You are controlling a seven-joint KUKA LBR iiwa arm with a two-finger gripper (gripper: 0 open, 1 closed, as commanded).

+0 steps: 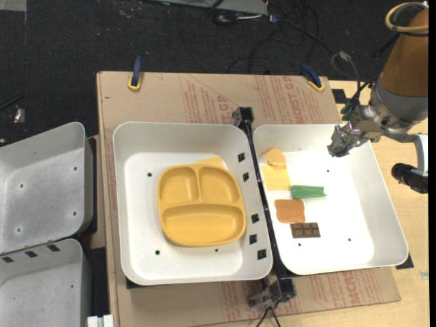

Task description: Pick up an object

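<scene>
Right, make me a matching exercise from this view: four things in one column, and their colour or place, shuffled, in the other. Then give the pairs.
Things:
1. divided tray
2. bean pod
3. chocolate bar
4. gripper

Descriptions:
A. green, lying in the right bin
B. over the far edge of the right bin
C. yellow, resting in the left bin
D. dark brown, nearest the camera among the small items

Pairs: 1-C, 2-A, 3-D, 4-B
</scene>
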